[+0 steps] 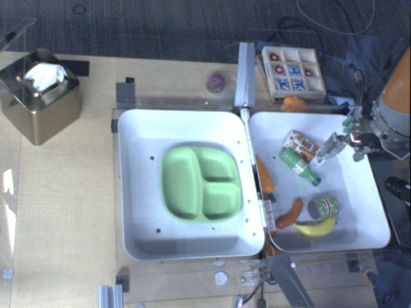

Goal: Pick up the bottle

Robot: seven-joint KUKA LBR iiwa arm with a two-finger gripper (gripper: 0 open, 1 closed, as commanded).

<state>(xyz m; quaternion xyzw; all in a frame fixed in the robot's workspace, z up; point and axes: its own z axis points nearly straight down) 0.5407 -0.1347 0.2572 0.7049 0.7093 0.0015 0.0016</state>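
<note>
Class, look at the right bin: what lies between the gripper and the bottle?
Bare white bin floor in the camera view. The gripper hangs just right of the bottle, near the bottle's orange-labelled end, with a small strip of floor between them.

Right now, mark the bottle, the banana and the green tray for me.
bottle point(299, 161): camera view, on its green body, right bin.
banana point(316, 228): camera view, mid-curve, right bin's near edge.
green tray point(200, 181): camera view, on its centre divider, left bin.

The bottle point(299, 160) lies in the right bin point(369, 191), a tray point(201, 183) in the left bin point(138, 172).
</note>
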